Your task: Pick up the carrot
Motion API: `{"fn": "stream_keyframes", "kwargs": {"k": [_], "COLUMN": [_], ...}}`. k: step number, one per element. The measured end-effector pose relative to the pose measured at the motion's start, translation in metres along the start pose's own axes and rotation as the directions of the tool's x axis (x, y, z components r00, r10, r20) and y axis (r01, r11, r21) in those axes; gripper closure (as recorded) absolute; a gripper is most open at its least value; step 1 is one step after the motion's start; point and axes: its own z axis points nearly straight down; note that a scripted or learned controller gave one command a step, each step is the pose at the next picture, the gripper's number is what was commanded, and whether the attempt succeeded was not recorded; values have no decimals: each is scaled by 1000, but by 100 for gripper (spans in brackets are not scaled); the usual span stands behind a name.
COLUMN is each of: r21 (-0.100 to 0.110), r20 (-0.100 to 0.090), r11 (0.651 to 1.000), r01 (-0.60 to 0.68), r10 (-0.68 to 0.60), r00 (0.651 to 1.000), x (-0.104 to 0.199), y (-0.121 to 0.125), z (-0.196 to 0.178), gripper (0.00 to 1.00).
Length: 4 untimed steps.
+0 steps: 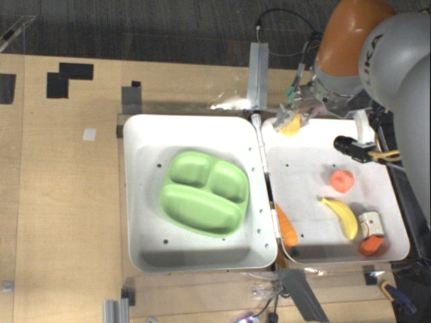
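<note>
Well away from the carrot (287, 228) hang the jaws, gap indiscernible; arm (397, 52) lettering illegible.

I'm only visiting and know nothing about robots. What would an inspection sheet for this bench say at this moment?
Surface: two white bins, the left bin and the right bin, side by side on a wooden bench.
Job's things: the carrot lies against the right bin's left wall, near its front corner.
Clutter: a green divided plate in the left bin. In the right bin, a banana, a pink-red round item, an orange-and-white item and a small yellow thing.
Grippers: the gripper is at the right bin's far left corner, by the yellow thing and far from the carrot.
Cables: a black cable loops behind the gripper.
Surroundings: dark floor; black marks on the bench.
</note>
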Motion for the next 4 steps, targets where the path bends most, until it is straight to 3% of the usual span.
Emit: {"fn": "stream_keyframes", "kwargs": {"k": [1,2,3,4], "r21": [1,2,2,3], "r20": [0,-2,-2,-2], "r11": [969,900,901,913], "r01": [245,435,434,408], "r10": [-245,-435,-434,-408], "r00": [969,900,901,913], "x": [35,71,70,18], "y": [8,-5,-5,-94], "z": [-32,8,8,8], "gripper": [100,100,0,0]}}
